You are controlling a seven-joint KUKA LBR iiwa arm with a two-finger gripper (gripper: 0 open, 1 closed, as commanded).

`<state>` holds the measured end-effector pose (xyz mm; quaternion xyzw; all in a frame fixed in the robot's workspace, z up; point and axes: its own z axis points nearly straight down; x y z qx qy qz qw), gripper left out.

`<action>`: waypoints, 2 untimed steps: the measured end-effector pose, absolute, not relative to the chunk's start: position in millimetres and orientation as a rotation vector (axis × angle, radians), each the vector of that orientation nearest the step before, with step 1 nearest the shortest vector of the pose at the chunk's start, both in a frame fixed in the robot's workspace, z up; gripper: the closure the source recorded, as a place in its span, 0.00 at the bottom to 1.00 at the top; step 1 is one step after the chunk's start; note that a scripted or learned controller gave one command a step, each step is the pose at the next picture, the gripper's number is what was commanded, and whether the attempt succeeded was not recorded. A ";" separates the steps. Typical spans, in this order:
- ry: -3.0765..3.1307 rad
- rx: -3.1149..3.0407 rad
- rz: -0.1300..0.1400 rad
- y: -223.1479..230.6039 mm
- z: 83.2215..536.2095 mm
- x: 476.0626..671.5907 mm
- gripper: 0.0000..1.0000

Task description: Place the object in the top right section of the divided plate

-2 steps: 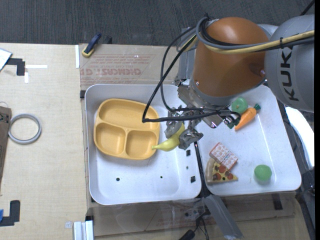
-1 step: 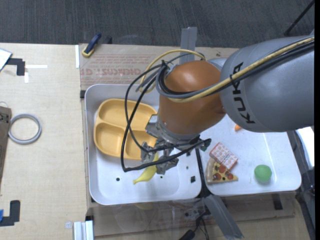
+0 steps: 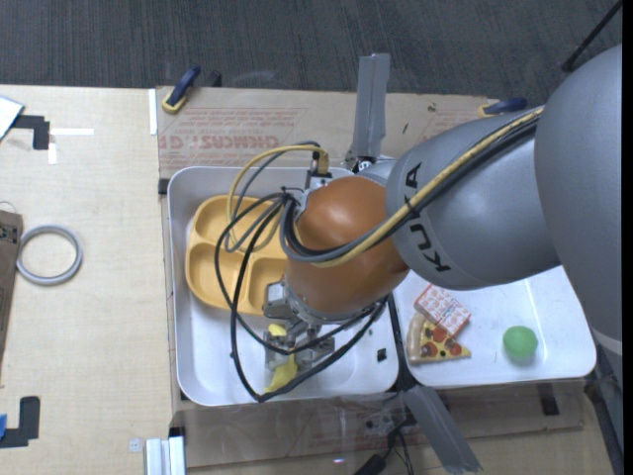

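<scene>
1. looming closest to the lens, one grey arm (image 3: 514, 186) with its orange band (image 3: 341, 250) is covering much of the scene from the right.
2. lying far left on the bench, one roll of tape (image 3: 45, 254) is sitting well apart from both bins.
3. resting beside it, the left bin (image 3: 183, 295) is holding one yellow divided plate (image 3: 223, 250); its right-hand sections are being hidden by the orange band, so the top right section cannot be judged.
4. hanging over the lower part of the left bin, just below the plate, one gripper (image 3: 289, 342) is pointing down among looping black cables; whether it is spread or pinched cannot be told.
5. showing at the gripper's tip, one small yellow object (image 3: 282, 369) is lying or hanging near the bin floor, outside the plate; whether it is being gripped cannot be told.
6. handling judgement: the yellow object is looking small, light and probably smooth plastic, so it may be slipping easily; taking it across its narrow middle is seeming the safest hold.
7. sitting to the right, the right bin (image 3: 564, 369) is bearing three things: one patterned box (image 3: 442, 310), one pizza-slice toy (image 3: 435, 344) touching or just beside the box, and one green ball (image 3: 520, 341) near them.
</scene>
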<state>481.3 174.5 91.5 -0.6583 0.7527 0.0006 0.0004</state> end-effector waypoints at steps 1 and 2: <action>2.341 -2.086 0.000 211.3 92.6 479.0 1.00; 1.945 -2.448 -0.008 224.5 95.4 482.2 1.00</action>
